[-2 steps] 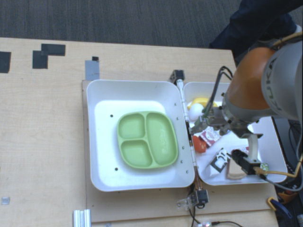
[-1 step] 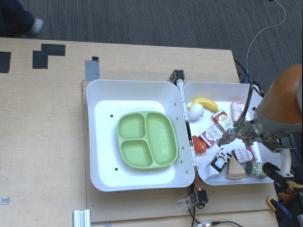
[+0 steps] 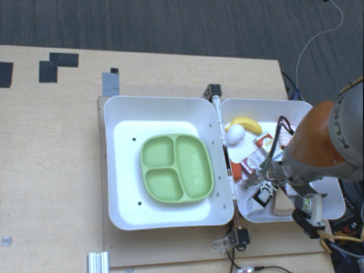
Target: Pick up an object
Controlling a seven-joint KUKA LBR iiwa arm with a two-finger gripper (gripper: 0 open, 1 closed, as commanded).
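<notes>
Yellow banana [image 3: 245, 124] and white egg [image 3: 234, 133] lie at the far left of the right bin [image 3: 259, 216], well apart from the gripper [image 3: 263, 187], which hangs low over the bin's near middle; whether it grips anything cannot be told. Red packets [image 3: 253, 159] sit just beside it. The left bin [image 3: 116, 169] holds a green divided plate [image 3: 176, 168].

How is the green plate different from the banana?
The green divided plate is much larger than the banana. The plate is pale green with three compartments; the banana is yellow, curved and solid. The plate lies alone in the left bin, while the banana sits among other items in the right bin, beside a white egg-like object. Both lie flat, untouched by the gripper.
</notes>
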